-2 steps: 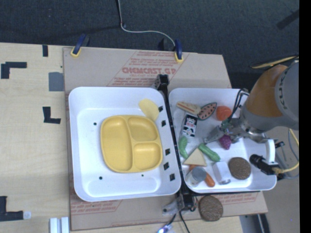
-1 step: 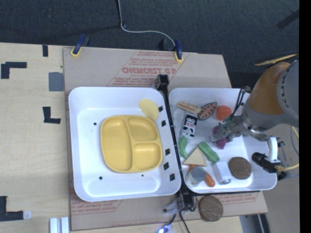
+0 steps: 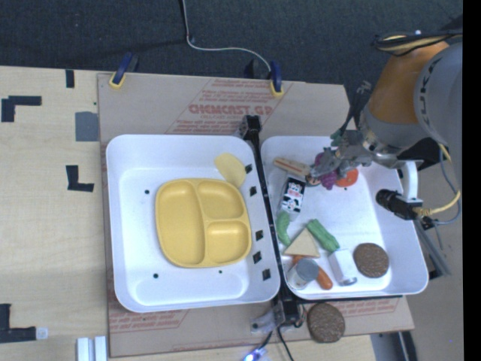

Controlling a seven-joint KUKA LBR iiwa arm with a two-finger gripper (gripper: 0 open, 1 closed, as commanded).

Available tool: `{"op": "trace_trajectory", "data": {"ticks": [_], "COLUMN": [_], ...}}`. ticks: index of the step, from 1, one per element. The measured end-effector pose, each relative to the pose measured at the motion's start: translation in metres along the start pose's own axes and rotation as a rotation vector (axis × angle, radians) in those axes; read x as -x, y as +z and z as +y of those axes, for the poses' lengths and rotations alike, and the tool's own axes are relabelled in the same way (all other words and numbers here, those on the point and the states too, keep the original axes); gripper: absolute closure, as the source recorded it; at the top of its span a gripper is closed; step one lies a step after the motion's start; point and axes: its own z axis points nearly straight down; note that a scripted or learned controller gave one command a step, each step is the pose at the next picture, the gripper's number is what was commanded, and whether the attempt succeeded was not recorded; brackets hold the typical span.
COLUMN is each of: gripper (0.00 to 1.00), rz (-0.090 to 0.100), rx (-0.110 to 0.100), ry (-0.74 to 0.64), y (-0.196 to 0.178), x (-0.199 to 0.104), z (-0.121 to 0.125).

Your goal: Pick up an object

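1. Two shallow white bins are seen side by side on a brown cardboard sheet laid over the wooden bench: the left bin and the right bin.
2. A yellow plastic tray with three compartments is set in the middle of the left bin, and a pale yellow banana-shaped piece lies just beside its far right corner, near the divider between the bins.
3. The grey arm with its orange band is seen entering over the right bin's far right corner, with the gripper low over the far part of that bin.
4. A purple object and a red-orange object are seen right at the gripper; whether either is gripped, and how wide the tool stands, cannot be told.
5. A tan stick-shaped piece lies near the right bin's far left corner, with a small black-and-white card just nearer than it.
6. Two green vegetable-shaped toys lie mid-bin, one on each side of a beige wedge.
7. A round brown cookie-like disc lies near the near right corner.
8. A small orange carrot-like piece lies by the near edge, beside a grey cup-shaped thing.
9. A second brown disc lies outside the bins, on the cardboard's near edge.
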Motion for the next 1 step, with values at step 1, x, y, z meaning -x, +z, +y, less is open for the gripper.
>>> {"op": "trace_trajectory", "data": {"ticks": [1], "gripper": [1.00], "rz": [0.003], "rx": [-0.011], "ry": [0.001], "y": [-0.0044], "x": [-0.0909], "z": [-0.0277]}}
